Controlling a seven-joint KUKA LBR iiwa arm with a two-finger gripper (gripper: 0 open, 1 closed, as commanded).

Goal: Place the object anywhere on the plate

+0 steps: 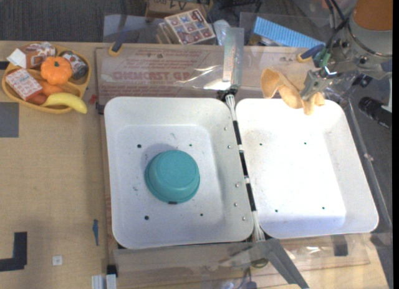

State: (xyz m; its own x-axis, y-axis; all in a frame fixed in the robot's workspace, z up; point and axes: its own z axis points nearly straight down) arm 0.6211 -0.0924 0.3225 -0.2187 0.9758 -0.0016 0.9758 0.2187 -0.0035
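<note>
A: From the camera above, where does the job stand?

B: Early, I'd judge. The teal plate (173, 176) sits upside down or bowl-like in the left bin (124, 219), and nothing lies on it. The object, a floppy tan piece (283, 89), hangs at the far rim of the right bin (324, 219), well apart from the plate.

A: Does the gripper (312, 94) have it?

B: It looks so: the narrow fingers are closed on the tan piece's right end, with the rest drooping to the left. The hold seems slight, only an edge pinched.

A: So what is left?

B: The carry across the seam between the bins and the release over the plate; all of that is yet undone.

A: Any writing?

B: The clear packet (162, 75) on the tabletop behind the bins carries faded red letters, perhaps "CHOICEST", but I can't read it surely. The toy food boxes in the yellow basket (19, 97) have labels too small to make out
</note>
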